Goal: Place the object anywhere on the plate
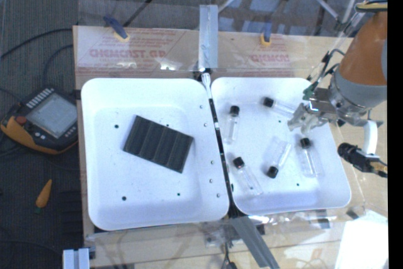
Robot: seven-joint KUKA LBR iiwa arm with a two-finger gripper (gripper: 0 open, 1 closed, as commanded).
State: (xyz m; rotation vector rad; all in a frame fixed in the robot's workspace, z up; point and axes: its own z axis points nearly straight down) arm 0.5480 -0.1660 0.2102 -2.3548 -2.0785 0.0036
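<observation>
Camera view: you need one vial lifted from right bin [327,195] and set on dark ribbed plate [157,143] in left bin [94,198]. Vials lie flat, well apart: one by divider [232,123], one top centre [277,105], two low centre [278,158] [245,174], one right [307,157]. Pick isolated one, close across its body, lift straight before crossing divider.

Arm [365,66] reaches in from right, wrist tilted over bin's right side. Gripper [305,118] hovers between top-centre and right vials. Jaws: cannot tell spread or closed; nothing visibly pinched.
</observation>
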